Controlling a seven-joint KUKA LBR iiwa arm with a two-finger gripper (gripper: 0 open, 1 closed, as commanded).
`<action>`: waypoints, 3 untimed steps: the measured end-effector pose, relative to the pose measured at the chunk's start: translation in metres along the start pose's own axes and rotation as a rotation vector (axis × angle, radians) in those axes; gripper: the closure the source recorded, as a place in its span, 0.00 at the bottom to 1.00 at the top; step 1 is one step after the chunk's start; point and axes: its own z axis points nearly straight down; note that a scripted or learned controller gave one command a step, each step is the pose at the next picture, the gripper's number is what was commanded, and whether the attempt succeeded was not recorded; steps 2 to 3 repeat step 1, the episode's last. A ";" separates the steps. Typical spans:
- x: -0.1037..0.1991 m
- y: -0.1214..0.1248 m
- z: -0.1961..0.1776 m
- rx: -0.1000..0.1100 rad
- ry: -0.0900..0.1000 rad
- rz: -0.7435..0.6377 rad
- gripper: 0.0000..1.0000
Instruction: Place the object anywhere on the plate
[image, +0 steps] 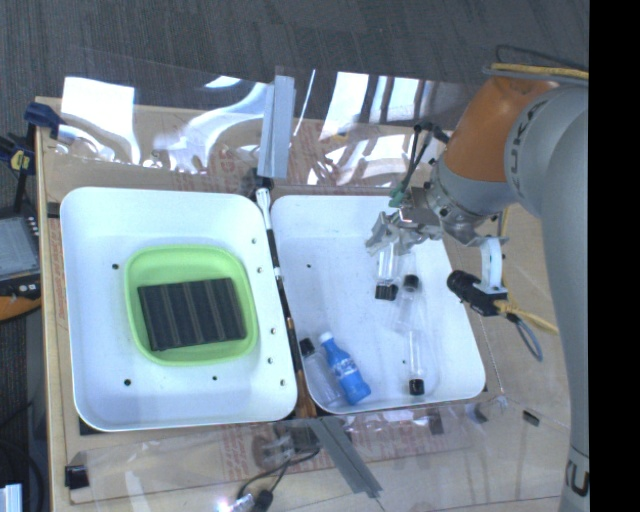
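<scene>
A small plastic bottle (345, 372) with a blue label lay on its side in the right bin (455, 375), probably light and slippery; its middle looked the best place to take it. The gripper (397, 288) hung above with fingers spread, pinching nothing, well apart from the green plate (190, 262).

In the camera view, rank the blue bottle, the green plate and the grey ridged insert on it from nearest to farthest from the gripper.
From the gripper:
1. Blue bottle, front of the right bin.
2. Green plate, left bin; its near rim comes first.
3. Grey ridged insert, centred on the plate.
</scene>
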 end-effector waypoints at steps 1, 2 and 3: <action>0.000 0.000 0.000 0.000 0.000 0.000 0.00; 0.000 0.000 0.000 0.000 0.000 0.000 0.00; 0.000 0.000 0.000 0.000 0.000 0.000 0.00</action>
